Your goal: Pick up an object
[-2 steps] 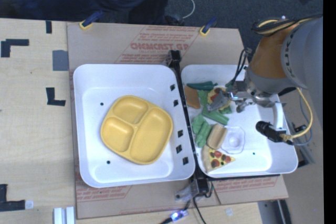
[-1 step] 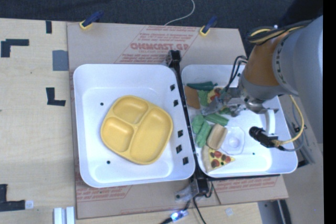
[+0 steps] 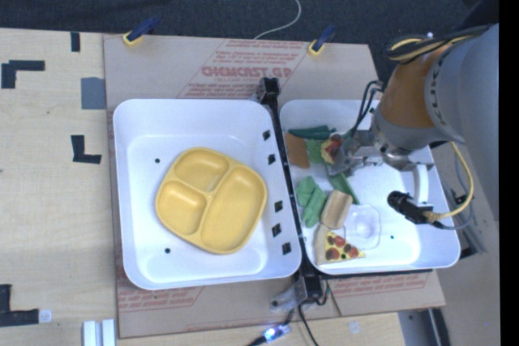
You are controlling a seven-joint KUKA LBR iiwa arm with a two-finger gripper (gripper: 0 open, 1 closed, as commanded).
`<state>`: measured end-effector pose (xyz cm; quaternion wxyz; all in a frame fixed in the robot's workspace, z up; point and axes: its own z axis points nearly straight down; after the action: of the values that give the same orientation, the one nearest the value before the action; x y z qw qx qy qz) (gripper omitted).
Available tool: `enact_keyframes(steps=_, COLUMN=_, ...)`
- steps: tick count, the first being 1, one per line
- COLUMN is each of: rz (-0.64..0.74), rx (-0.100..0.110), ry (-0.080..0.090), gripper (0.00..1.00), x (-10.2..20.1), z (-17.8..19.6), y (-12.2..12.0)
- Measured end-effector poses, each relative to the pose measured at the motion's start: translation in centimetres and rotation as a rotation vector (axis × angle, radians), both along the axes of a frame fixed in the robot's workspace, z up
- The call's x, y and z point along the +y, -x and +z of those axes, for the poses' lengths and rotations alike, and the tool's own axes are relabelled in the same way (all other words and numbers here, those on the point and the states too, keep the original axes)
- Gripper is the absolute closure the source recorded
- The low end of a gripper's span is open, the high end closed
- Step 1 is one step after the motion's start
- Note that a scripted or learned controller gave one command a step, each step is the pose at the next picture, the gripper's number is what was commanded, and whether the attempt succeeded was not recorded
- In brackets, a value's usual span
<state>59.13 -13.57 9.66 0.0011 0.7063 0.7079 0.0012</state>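
White right-hand bin (image 3: 422,251) at frame right holds the toy food pile (image 3: 324,178), jaws (image 3: 339,160) low among it, their opening indiscernible; nothing looks lifted, so picking remains.

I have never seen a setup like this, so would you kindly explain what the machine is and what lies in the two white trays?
This is one camera above the bench, looking down at a slant. The grey arm with the orange band reaches in from the right; its gripper is low in the right bin, among small toy foods: green pieces, a pizza slice and a tan block. The left bin holds a yellow divided plate. Whether anything is gripped is unclear.
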Motion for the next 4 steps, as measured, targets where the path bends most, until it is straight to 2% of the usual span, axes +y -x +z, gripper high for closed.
enact_keyframes(steps=1, rz=-0.001, rx=-0.001, ry=0.001, gripper=1.00, x=0.1, z=6.2, y=-0.5)
enact_keyframes(steps=2, rz=0.000, rx=0.002, ry=0.000, gripper=1.00, x=0.5, z=10.5, y=-0.9)
enact_keyframes(steps=3, rz=0.000, rx=0.002, ry=0.000, gripper=1.00, x=0.6, z=12.9, y=-1.0)
enact_keyframes(steps=4, rz=0.002, rx=0.006, ry=-0.001, gripper=1.00, x=5.6, z=13.6, y=1.7)
